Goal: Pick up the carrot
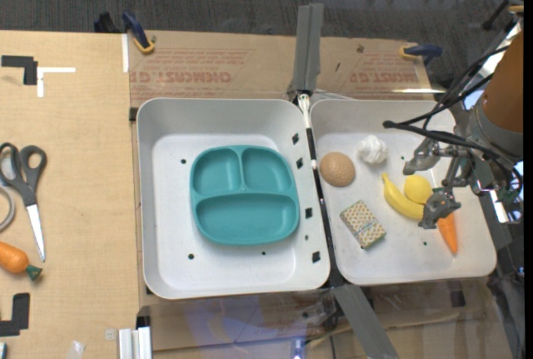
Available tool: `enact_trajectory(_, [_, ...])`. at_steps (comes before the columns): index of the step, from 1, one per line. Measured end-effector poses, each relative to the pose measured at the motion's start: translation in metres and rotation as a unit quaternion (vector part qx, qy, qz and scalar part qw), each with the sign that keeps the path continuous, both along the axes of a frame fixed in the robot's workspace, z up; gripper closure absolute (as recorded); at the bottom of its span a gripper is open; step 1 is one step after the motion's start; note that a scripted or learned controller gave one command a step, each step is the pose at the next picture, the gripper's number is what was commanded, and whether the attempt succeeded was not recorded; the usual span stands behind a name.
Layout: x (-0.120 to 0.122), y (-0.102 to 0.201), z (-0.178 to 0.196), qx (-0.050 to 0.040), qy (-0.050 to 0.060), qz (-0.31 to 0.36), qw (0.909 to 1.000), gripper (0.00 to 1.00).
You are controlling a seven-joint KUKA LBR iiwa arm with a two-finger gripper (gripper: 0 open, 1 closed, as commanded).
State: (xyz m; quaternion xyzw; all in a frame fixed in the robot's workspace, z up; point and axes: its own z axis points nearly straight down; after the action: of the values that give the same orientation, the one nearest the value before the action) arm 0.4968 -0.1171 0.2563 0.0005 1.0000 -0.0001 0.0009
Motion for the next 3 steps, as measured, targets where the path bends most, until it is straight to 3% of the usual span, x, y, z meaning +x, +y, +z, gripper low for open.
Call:
enact_trajectory(1, [-0.01, -0.056, -0.051, 0.0, 0.0, -0.024, 0.9997, 0.0])
enact_trajectory(2, [0.035, -0.092, -0.135, -0.0041, -0.019, -0.082, 0.9965, 0.0])
enact_trajectory(3, [0.01, -0.106, -0.145, -0.0044, -0.025, -0.158, 0.9871, 0.0])
